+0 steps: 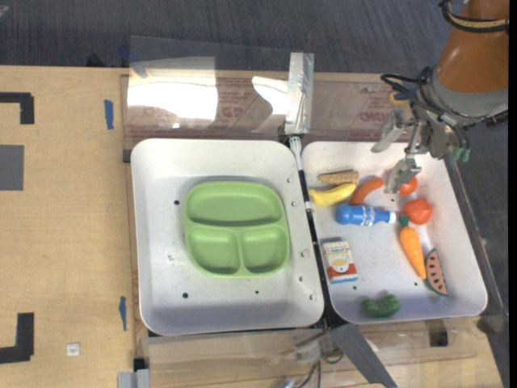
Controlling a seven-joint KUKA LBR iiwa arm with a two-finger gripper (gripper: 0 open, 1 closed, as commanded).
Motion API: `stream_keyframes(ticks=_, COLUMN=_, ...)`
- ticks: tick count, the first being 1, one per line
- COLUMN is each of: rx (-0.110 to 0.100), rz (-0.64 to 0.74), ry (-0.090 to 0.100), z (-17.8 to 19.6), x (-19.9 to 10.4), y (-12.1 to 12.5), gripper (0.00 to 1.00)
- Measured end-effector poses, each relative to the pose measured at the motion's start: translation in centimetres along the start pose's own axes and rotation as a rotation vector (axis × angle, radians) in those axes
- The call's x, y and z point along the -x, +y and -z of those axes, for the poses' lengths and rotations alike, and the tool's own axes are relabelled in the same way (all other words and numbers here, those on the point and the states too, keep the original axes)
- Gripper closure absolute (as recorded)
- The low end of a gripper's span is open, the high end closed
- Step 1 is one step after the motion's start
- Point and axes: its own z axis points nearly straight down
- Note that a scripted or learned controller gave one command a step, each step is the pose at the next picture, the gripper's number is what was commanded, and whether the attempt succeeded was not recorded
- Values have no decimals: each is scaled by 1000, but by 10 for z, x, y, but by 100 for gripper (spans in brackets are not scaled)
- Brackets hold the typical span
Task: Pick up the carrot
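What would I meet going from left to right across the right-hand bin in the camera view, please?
Banana → milk carton → blue bottle → broccoli → carrot → watermelon slice.

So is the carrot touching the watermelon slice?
Cannot tell. In the camera view the carrot lies right beside the watermelon slice, with no plain gap or contact showing.

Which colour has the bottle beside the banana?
Blue, white cap; the camera view shows the bottle best.

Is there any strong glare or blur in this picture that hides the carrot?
Camera view: bright glare sits on the clear panel behind the left bin; the carrot is evenly lit and fairly sharp; the gripper looks slightly blurred.
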Motion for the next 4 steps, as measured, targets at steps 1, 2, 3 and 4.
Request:
stream_keyframes(ticks=1, rx=-1, rz=-42, ry=-6, z=-114, x=-100, y=-8, gripper=0)
stream_keyframes(ticks=2, rx=-1, rz=-41, ry=-8, z=-106, x=-100, y=-7, gripper=100)
stream_keyframes(ticks=3, rx=-1, rz=123, ry=-11, z=54, x=-63, y=36, gripper=100)
stream_keyframes(ticks=4, rx=4, rz=148, ry=13, z=-77, x=-88, y=-16, gripper=100)
